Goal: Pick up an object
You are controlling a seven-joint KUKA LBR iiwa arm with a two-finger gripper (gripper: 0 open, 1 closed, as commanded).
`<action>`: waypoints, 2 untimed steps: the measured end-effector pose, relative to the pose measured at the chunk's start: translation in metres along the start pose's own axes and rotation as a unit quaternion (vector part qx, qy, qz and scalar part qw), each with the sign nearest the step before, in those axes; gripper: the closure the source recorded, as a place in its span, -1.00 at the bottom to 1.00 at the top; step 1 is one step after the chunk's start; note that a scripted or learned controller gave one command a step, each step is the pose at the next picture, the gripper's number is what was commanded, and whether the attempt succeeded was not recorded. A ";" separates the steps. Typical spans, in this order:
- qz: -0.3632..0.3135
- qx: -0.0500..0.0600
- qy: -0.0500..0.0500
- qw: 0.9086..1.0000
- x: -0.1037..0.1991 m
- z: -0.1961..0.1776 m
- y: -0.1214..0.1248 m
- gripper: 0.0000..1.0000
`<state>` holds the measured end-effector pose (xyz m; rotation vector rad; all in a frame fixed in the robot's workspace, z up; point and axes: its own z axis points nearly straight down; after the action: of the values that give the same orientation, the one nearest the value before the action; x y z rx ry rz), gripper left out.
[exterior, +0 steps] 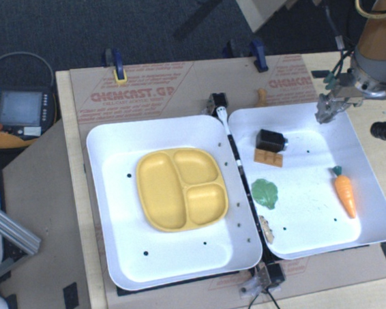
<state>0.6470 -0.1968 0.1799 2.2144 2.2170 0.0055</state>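
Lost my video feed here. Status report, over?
Gripper over right bin's far right corner, holding nothing seen. Carrot, green piece, black block lie in the bin. Nothing blocking them.

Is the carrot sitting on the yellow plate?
No, the carrot lies in the right bin, while the yellow plate is in the left bin.

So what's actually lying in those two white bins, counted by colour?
Yellow: 1, the divided plate in the left bin.
Orange: 1, the toy carrot.
Green: 1, the leafy piece.
Black: 1, the small block.
Brown: 1, the flat piece.
Total: 5, four of them in the right bin.
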 end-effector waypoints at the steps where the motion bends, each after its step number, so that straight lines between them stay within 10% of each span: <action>1: 0.000 0.000 0.000 1.000 -0.001 -0.049 0.002 1.00; 2: 0.000 0.000 0.000 1.000 -0.001 -0.096 0.004 1.00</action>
<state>0.6498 -0.1975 0.2756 2.2147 2.2172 0.0052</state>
